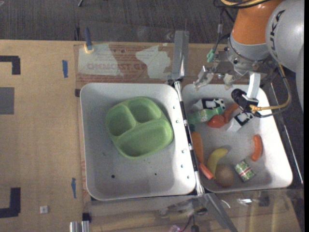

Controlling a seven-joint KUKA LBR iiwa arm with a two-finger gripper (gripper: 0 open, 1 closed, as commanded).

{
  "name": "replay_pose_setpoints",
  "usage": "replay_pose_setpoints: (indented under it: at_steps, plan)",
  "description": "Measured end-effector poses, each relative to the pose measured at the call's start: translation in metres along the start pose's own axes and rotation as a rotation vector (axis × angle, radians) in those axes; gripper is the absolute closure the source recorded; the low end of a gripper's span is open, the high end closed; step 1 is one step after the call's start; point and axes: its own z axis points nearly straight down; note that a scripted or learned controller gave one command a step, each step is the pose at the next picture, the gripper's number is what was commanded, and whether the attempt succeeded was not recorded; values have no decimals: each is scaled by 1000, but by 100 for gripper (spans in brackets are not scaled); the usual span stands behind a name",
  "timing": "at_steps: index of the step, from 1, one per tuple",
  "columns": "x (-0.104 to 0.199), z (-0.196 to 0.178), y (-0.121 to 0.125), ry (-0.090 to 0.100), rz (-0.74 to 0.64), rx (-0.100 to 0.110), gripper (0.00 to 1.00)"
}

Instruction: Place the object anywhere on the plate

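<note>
Green divided plate (140,127) is sitting in the left bin (96,168), centre frame. Gripper (208,75) is hovering over the right bin's (277,173) upper edge; jaw state cannot be told. Banana (217,156), carrot (197,146) and can (245,170) are lying there.

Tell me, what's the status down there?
End effector over right bin's far edge. Plate in left bin, food toys in right bin. Between them, bin walls.

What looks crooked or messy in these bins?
The green plate sits crooked in the left bin, turned at a slant to its walls. The toy food is jumbled in the right bin. Nothing looks broken.
</note>
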Motion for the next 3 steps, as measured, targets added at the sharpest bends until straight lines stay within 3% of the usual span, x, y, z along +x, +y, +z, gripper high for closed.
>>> replay_pose_setpoints:
  at_steps: [1,2,3]
  plan:
    - [-18,49,-13,3,-220,3,0]
    - [-19,42,-12,2,-218,6,100]
    - [81,49,-12,1,55,4,100]
